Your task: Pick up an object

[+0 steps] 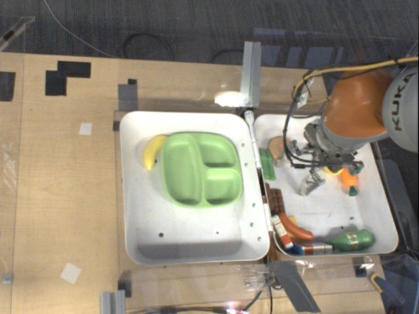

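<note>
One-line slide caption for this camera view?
KUKA arm's tool hangs over the right bin near a carrot and green bottle; a green tray and banana fill the left bin.

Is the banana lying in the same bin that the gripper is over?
No, the banana lies beside the green divided tray in the left bin, while the gripper is over the right bin.

The arm's (pixel 366 110) bulk hides part of the right bin's (pixel 386 221) far side. An orange item (pixel 351 180) is partly covered beneath the wrist. Small objects (pixel 294 237) crowded along the near-left wall are hard to identify.
</note>
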Motion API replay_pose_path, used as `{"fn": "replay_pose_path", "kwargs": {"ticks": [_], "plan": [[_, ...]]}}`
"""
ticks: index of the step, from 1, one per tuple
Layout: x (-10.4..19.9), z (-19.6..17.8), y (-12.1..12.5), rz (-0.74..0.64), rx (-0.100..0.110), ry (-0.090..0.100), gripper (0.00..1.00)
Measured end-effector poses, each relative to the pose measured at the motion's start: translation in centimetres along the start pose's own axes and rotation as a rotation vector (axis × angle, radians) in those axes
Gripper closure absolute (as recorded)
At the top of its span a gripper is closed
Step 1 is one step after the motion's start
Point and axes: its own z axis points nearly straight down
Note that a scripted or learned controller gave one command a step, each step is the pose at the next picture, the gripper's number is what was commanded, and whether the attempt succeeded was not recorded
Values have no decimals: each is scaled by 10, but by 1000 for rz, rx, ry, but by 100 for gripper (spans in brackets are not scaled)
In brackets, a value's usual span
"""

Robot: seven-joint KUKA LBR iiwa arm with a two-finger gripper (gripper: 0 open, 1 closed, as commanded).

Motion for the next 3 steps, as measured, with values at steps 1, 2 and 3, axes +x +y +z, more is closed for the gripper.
{"fn": "replay_pose_path", "kwargs": {"ticks": [1,2,3], "plan": [[38,-29,-26,-18,0,6,0],[18,1,-54,-96,-2,6,0],[27,1,-49,-161,0,3,0]]}}
